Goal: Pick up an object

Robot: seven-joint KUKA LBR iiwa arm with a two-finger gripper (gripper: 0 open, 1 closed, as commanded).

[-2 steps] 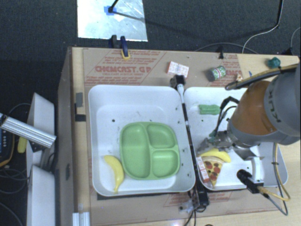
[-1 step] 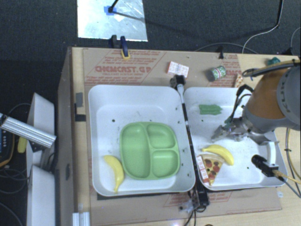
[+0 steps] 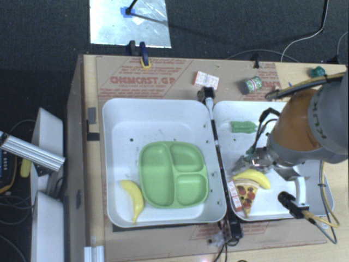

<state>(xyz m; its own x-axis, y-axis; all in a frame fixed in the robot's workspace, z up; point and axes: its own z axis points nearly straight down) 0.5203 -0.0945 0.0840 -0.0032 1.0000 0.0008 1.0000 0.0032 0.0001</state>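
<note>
Over the right bin (image 3: 283, 216), the gripper (image 3: 252, 161) sits low, just at 12 o'clock of a banana (image 3: 254, 178); whether its jaws are spread or pressed together cannot be told. At 6 o'clock of that banana lies a pizza slice (image 3: 245, 196), and a green block (image 3: 242, 126) lies at 12 o'clock. Across the divider, the left bin (image 3: 117, 113) holds a green divided plate (image 3: 173, 174) with a second banana (image 3: 133, 198) at its 8 o'clock

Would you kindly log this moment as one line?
gripper over right bin | above banana | pizza slice beside | nothing seen held
</note>
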